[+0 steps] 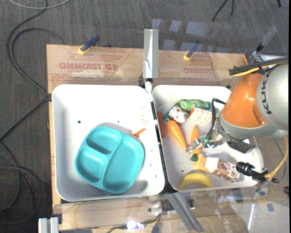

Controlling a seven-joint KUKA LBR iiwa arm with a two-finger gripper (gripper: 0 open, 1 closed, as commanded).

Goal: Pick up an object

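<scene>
Orange and grey, the arm (259,106) rose highest toward the camera and covered the right part of the right bin (223,90). Below its wrist, the gripper (200,144) reached down into the middle of this bin, among the toy food. From this slanted view I could not tell if the claw was wide or narrow, and nothing was clearly seen between it, so I would not say it held anything. Its tip stood just beside a small carrot (194,134) and near a bigger carrot (176,133), which lay to the left of it. A green vegetable (194,103) lay at the far side of the bin, a small red and white carton (176,113) was beside it, a banana (195,180) lay at the near wall, and another carton (222,167) was just right of the banana. The left bin (68,106) carried a turquoise divided plate (110,160), with a small orange piece (139,131) at its far edge. In my judgement, the step in hand was the descent or the closing on the small carrot, so the picking was not yet done. The next move would call for a firm closing around one thing only, then a straight lift, because the neighbours were very close and the thin carrot could slip away.
</scene>
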